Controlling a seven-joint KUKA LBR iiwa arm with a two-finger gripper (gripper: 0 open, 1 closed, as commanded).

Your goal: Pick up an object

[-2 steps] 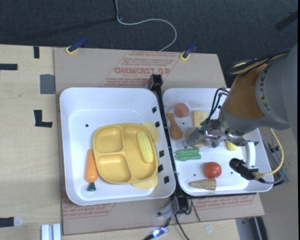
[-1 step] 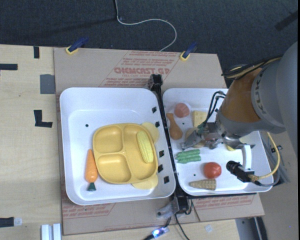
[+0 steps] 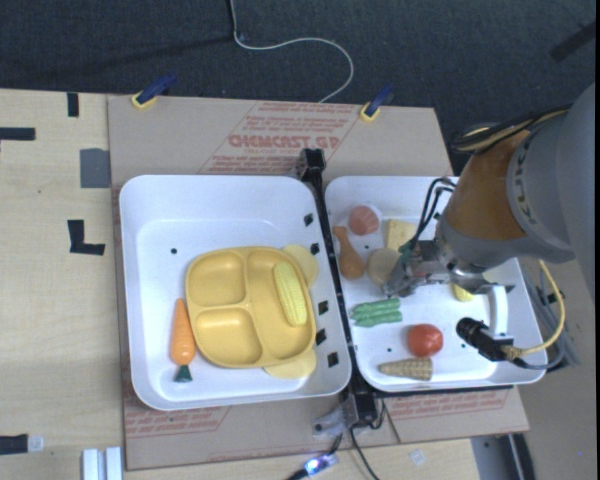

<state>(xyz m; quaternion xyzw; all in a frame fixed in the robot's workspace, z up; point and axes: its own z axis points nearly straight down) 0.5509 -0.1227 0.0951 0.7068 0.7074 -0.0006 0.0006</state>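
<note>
Nearest, at six o'clock, lies a light, stiff cone (image 3: 406,370); the hand (image 3: 400,278), grip state untellable, hovers over a green bean pod (image 3: 376,314), best pinched mid-length.

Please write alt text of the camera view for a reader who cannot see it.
The arm's gripper hangs low in the right bin, among toy foods: a tomato, a green pod and a cone. The left bin holds a yellow tray with a corn cob on it, and a carrot beside it.
</note>
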